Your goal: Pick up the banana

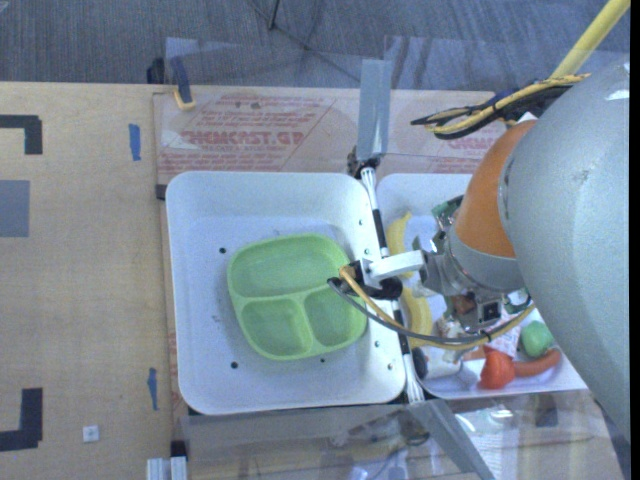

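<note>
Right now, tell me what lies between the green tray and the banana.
In the camera view, the bins' adjoining white walls and black cables separate the green tray from the banana.

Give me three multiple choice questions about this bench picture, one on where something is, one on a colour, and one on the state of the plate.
1. Where does the banana lie?
A. In the right bin
B. In the left bin
C. On the wooden bench outside the bins

2. What colour is the divided plate?
A. Red
B. Light green
C. Blue

3. How does the divided plate sit?
A. Upside down
B. Standing on its edge
C. Right side up, its compartments facing upward

Answers:
1. A, the yellow banana lies just past the dividing wall, inside the right bin, near the arm's wrist.
2. B, the plate in the left bin is plainly light green.
3. C, its three compartments show as open hollows from above.
</note>
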Controlling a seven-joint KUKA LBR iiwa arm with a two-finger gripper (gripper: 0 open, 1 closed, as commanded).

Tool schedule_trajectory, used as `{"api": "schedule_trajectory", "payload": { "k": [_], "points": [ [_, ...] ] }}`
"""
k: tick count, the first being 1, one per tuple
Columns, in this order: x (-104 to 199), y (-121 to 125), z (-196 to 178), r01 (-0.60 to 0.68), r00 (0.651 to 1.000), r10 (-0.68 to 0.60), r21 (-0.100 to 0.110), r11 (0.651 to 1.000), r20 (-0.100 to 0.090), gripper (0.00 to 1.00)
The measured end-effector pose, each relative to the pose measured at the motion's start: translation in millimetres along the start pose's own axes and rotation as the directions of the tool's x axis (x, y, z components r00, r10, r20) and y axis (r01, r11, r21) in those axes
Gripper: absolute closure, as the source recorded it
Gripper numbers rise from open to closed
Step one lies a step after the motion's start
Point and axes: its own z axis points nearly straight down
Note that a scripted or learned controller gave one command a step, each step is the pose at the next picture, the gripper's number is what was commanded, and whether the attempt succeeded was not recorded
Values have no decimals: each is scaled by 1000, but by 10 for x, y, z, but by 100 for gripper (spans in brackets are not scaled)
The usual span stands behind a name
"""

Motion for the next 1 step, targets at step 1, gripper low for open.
{"api": "schedule_trajectory", "payload": {
  "k": [1],
  "points": [
    [639,-426,-70,-5,1000,5,-3,1000,-5,0]
  ]
}}
